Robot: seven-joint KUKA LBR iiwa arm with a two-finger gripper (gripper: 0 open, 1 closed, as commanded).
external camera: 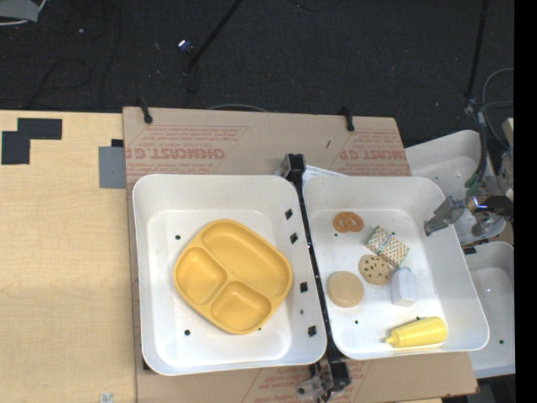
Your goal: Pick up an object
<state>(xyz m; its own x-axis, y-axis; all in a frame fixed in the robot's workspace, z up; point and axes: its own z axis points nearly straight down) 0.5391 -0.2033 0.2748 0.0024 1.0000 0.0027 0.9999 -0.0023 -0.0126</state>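
Observation:
The right bin [436, 193] holds several small items. A brown pretzel [347, 222] lies near its back. Beside it are a patterned square packet [387, 245], a speckled cookie [375, 268], a tan round disc [345, 289] and a small white cup [404, 285]. A yellow squeeze bottle [417, 332] lies on its side near the front right corner. My gripper [442, 217] is a grey metal part at the bin's right rim, off to the right of the packet and apart from every item.
The left bin [159, 200] holds a yellow divided plate [232, 275]. A black divider [306, 259] runs between the bins. Cardboard [252, 141] lies under both, with a wooden bench [59, 259] to the left and white shapes and cables at the right.

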